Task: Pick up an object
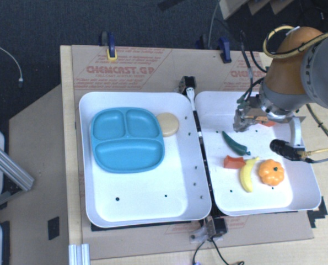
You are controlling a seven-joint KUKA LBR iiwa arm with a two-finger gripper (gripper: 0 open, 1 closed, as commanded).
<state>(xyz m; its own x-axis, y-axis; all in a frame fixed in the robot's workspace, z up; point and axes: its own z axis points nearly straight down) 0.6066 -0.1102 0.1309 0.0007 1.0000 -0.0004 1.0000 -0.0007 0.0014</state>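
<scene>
My gripper (245, 120) hangs low over the back of the right bin (263, 207), on the grey arm with the orange band. Just in front of it lies a green chili pepper (235, 143), apart from the gripper. Closer to the bin's front are a red piece (234, 162), a yellow banana (247, 176) and a small orange pumpkin (272, 172). A small red-orange bit (268, 123) peeks out beside the wrist, mostly hidden by it. Nothing is seen held.
The left bin (147, 206) holds a blue divided plate (128, 138) and a round tan disc (167, 124) by its back right corner. Clamps sit along the board's back edge. Bare white floor fills the front of both bins.
</scene>
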